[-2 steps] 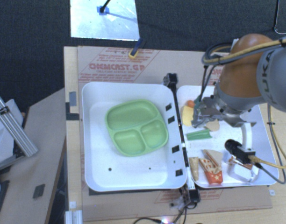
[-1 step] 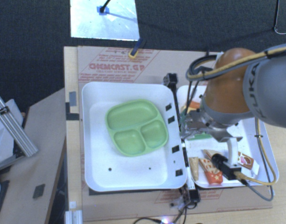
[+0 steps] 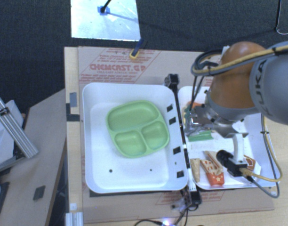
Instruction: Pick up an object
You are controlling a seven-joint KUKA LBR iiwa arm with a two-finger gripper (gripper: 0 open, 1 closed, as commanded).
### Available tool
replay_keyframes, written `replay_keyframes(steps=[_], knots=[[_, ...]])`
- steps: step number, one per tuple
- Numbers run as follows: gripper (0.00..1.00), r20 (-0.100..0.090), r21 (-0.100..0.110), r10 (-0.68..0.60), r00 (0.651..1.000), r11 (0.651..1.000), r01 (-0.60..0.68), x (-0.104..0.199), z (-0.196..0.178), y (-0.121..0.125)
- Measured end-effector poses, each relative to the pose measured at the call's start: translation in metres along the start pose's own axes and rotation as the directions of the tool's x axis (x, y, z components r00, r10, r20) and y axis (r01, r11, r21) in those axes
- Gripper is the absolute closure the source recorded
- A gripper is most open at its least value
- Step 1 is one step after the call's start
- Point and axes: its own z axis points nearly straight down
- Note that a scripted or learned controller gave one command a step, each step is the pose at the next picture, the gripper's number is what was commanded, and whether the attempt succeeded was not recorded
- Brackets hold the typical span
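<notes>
Objects for picking lie crowded in the right bin [image 3: 264, 185]: green piece [image 3: 200, 136] right beside my gripper [image 3: 193, 121], red packet [image 3: 213, 167] below it. Can't tell gripper state. Risk: my wrist blocks the view, clutter causes a miss or double grab.

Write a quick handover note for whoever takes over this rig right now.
Gripper: low over the right bin, its far left part; grip unclear.
Left bin: green divided plate.
Right bin: green strip beside the gripper, red packet and tan cone at the near edge.
Done: nothing visibly lifted.
Left: pick up one object.
</notes>
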Motion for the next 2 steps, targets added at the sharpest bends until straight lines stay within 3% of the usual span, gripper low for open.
replay_keyframes(steps=[2], knots=[[1.0, 0.0, 0.001, -0.002, 1.0, 1.0, 0.002, 0.016, 0.007, 0.004]])
